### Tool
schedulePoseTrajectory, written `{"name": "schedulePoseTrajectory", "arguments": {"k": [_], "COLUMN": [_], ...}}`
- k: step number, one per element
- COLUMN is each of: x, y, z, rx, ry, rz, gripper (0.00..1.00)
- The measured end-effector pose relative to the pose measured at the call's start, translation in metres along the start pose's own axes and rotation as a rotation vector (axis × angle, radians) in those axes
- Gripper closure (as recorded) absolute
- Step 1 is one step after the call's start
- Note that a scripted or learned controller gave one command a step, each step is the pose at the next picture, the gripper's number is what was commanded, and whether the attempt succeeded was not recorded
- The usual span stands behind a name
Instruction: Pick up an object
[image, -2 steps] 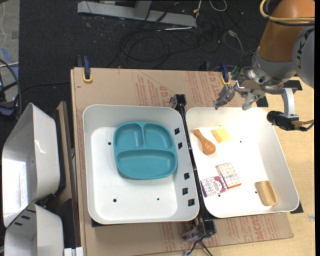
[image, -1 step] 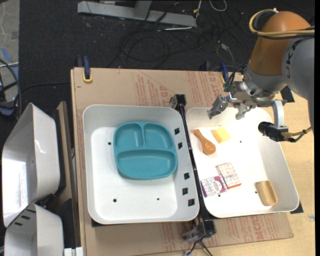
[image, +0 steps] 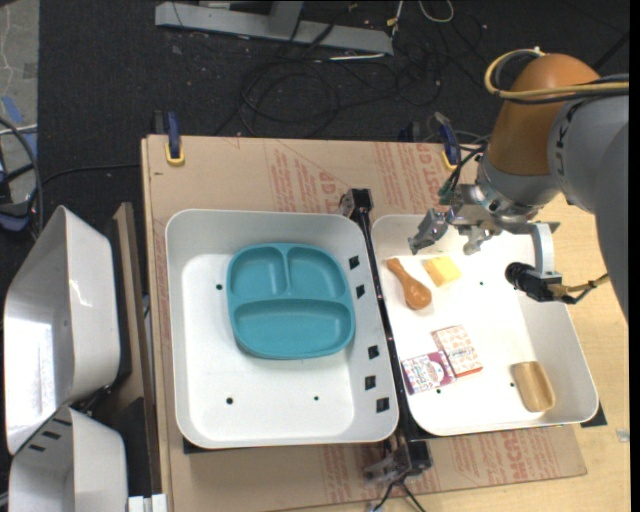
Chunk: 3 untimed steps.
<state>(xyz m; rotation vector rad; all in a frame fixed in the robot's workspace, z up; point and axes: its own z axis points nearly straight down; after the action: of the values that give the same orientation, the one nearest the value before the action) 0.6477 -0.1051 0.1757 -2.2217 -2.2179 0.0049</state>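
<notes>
Gripper (image: 452, 232) hangs over the right bin's (image: 575, 350) far-left corner, fingers apart, holding nothing. Yellow block (image: 442, 270) lies just below, beside the wooden spoon (image: 409, 283). Pickup not yet made.

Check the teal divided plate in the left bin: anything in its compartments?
Empty. All three compartments of the teal divided plate show bare teal surface; it lies flat, right side up, in the left bin.

Your robot arm (image: 590, 140) is smooth grey with a round orange band, thin cables, and a small metal gripper (image: 452, 232).
</notes>
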Motion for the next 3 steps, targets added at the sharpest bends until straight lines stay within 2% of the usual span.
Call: {"name": "schedulePoseTrajectory", "arguments": {"k": [1, 2, 3], "x": [0.001, 0.001, 0.004], "y": [-0.007, -0.005, -0.006], "z": [0.045, 0.032, -0.032], "rx": [0.0, -0.006, -0.011], "ry": [0.0, -0.001, -0.001], "rz": [0.0, -0.001, -0.004], "gripper": [0.0, 1.0, 1.0]}}
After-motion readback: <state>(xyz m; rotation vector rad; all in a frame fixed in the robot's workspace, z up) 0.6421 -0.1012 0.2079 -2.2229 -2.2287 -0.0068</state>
